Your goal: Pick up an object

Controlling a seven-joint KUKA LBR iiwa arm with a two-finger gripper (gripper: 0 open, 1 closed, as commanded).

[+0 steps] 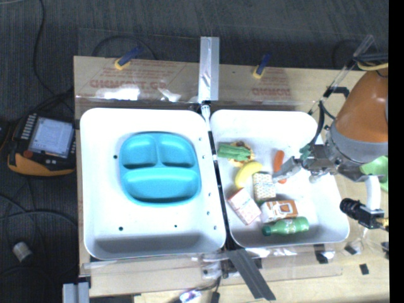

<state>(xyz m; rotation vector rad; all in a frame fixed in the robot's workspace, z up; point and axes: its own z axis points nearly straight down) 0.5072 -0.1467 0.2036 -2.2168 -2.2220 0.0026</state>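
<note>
Across the counter (95, 68) I log two white bins side by side. Left bin (95, 232): one blue divided tray (159, 168), three compartments, lying flat near the middle. Right bin (328, 232): seven loose items, all candidates for the pick.

Count, right bin:
- one green bottle (286, 226), lying down, long axis roughly left to right along the near wall
- one small carton with an orange label (278, 208), just above the bottle and touching it or nearly so
- one pink-and-white packet (243, 206), tilted
- one speckled block (263, 186), between the packet and the yellow piece
- one yellow fruit-shaped piece (247, 172)
- one green leafy toy (235, 150), toward the far left corner
- one orange carrot-like stick (278, 162), long axis near upright in my view

Arm: one, entering from the right, orange band above the wrist. The jaws (291, 167) sit low over the bin's middle right, just beside the orange stick (its lower end is partly hidden by the metalwork). I cannot tell how far apart they stand, and I see nothing I could call held between them.

Working relation, as I judge it: the orange stick is the nearest item, just left of the jaws, with the speckled block down-left; the bottle and carton lie farther toward the near wall. A pick on the stick would want the jaws closing across its short axis.
</note>
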